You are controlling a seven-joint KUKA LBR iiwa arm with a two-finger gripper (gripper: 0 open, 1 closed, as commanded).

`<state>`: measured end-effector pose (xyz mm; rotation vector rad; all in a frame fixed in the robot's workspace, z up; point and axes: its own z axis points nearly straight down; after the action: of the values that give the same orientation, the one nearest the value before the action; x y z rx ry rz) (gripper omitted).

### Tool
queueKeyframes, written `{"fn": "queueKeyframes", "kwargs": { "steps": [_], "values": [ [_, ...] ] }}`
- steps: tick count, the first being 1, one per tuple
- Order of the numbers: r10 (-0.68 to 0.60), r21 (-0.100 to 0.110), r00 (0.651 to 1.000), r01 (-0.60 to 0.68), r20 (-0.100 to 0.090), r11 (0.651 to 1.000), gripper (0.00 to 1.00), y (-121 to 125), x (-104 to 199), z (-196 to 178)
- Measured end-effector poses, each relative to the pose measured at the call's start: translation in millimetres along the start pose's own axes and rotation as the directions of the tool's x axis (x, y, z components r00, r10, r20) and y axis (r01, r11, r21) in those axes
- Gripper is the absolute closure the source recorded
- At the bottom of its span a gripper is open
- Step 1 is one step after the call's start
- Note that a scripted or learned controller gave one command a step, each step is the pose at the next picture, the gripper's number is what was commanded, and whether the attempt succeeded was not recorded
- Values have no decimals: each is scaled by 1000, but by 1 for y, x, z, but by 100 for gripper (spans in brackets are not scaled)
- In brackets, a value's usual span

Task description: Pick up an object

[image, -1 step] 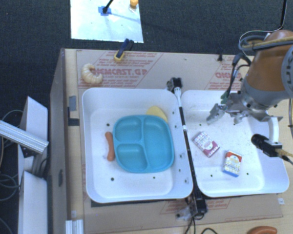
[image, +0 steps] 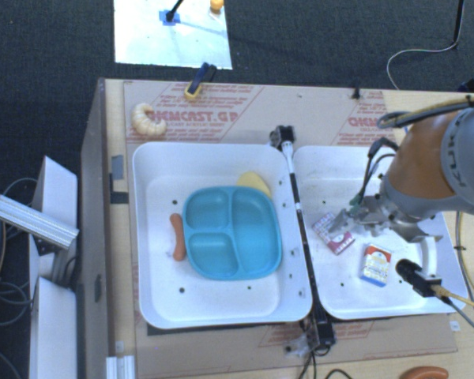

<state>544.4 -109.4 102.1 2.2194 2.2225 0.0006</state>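
In the right bin [image: 332, 310], nearest the front rim, a small white carton [image: 375, 264] with blue and red print lies flat on the floor of the bin. Just beyond it and to its left lies a pink checked packet [image: 333, 234], slightly tilted, close to the divider between the two bins. The gripper [image: 351, 220] hangs low just to the right of the packet and very close to it, on the grey arm [image: 430, 176] that reaches in from the right. Whether it touches the packet, and whether it is clenched or released, cannot be told from this angle; the packet rests on the bin floor.

In the left bin [image: 154, 290], a blue divided plate [image: 231, 233] sits near the middle. An orange sausage [image: 178, 237] lies lengthwise just left of the plate. A yellow thing [image: 255, 182] peeks out at the plate's far right edge, partly hidden by it.

Farther back, on the bench beyond the left bin, rests a pale curled thing [image: 148, 119]. Beyond it, at the bench's far edge, lies a yellow and black tool [image: 198, 82]. Farthest off, a white sheet [image: 172, 34] lies on the dark floor.
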Motion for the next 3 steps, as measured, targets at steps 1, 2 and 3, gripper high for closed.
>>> {"fn": "queueKeyframes", "kwargs": {
  "steps": [1, 2, 3],
  "values": [
    [0, -4, 1000, 0, 0, 1000, 100, 1, 0, -11],
    [-1, -4, 1000, 1, -1, 1000, 0, 1, 0, -11],
    [-2, -8, 1000, 2, -4, 1000, 0, 31, -30, 12]
  ]
}}
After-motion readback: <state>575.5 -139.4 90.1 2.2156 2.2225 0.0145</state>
